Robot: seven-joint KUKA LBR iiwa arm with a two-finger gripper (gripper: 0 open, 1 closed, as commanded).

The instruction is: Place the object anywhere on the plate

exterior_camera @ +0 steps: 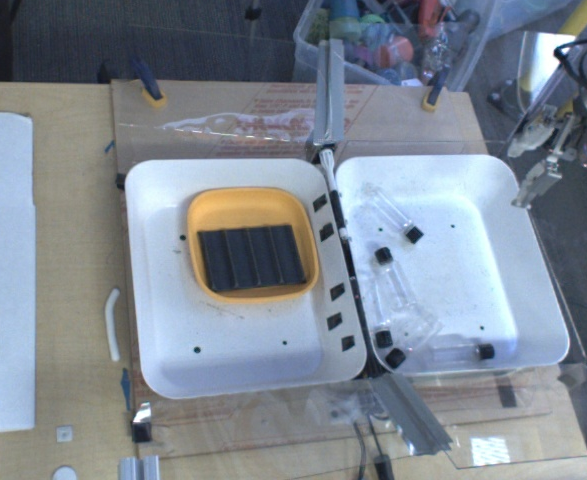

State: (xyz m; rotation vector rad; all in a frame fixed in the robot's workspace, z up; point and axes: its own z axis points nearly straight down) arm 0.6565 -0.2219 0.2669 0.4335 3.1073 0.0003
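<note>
The dark ribbed block [251, 258] lies flat in the hollow of the yellow plate [201, 208]. It sits square to the plate's sides, towards its near edge, with the rim showing all round it. The plate sits in the middle of the left bin [163, 353]. From this, you can take the placing as done, if that block is the object meant.

The gripper [538, 163] hangs off the far right corner of the right bin [498, 193], outside its wall and well apart from the plate. At this slant you cannot tell whether it is spread or closed, and nothing shows in its grip.

What is left for you is to leave things undisturbed. Keep the arm high and outside the bins. If it has to travel, route it along the right edge of the bench [53, 103] and not across the divider between the bins.

Several clear tubes with black caps [398, 303] lie loose near the left wall and near edge of the right bin. A low sweep could scatter them or nudge the bin, and that could shake the plate.
</note>
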